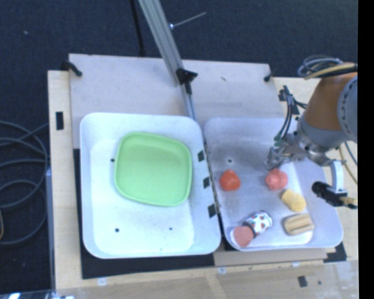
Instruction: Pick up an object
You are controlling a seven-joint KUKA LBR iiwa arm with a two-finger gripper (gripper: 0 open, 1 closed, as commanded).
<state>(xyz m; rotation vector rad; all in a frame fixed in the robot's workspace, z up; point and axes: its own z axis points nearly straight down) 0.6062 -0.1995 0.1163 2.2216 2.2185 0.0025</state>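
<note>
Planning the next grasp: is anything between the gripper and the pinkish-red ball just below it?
Nothing visible. The gripper sits just above the pinkish-red ball in the right bin, with bare bin floor between them; the orange-red ball lies off to the side.

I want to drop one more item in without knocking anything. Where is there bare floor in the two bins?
Free: the left bin floor below the green plate, and the right bin upper-left part, above the orange ball. Crowded: the right bin's lower right, around the red ball, yellow piece and gripper.
</note>
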